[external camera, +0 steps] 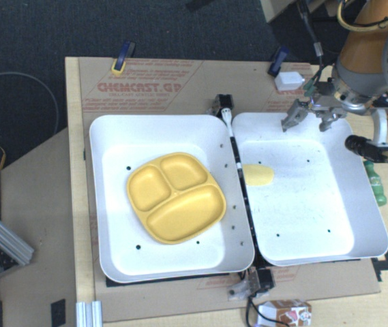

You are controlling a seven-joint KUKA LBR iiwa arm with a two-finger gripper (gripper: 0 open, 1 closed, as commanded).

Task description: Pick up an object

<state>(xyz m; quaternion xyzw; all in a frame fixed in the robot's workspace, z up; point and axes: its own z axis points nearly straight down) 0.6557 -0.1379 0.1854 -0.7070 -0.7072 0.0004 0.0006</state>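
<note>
A yellow divided plate [176, 197] with three compartments lies flat in the middle of the left bin [105, 182], while a small pale yellow object [258, 175] rests against the left wall of the right bin [344, 230], near the seam between the two. The gripper [310, 116] hangs in the upper right of the frame over the right bin's far edge, its fingers spread apart with nothing between them, well apart from both yellow things. The bins sit on a brown cardboard sheet [153, 87] over dark carpet [43, 19].
</note>
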